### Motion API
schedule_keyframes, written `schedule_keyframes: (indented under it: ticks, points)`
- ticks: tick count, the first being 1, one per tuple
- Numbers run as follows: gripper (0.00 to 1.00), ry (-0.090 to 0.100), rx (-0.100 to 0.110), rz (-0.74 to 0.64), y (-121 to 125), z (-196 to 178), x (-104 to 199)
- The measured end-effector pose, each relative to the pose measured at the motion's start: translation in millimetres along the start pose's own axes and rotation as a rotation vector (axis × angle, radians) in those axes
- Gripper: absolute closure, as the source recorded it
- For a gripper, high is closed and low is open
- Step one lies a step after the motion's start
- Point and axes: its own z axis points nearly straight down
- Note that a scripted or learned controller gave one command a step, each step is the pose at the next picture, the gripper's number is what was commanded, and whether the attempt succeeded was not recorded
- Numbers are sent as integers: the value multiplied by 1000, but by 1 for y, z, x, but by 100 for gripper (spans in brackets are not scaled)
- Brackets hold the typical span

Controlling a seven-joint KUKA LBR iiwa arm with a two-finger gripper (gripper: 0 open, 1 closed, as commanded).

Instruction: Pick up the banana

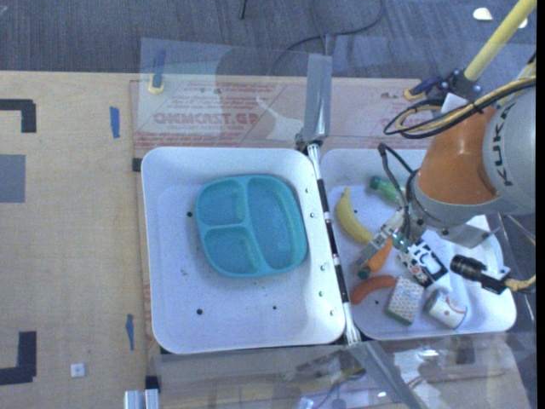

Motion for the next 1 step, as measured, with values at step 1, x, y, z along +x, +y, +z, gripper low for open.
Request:
schedule_keyframes:
  ticks: [1]
  points:
    - [0,0,3,43,48,2,-49]
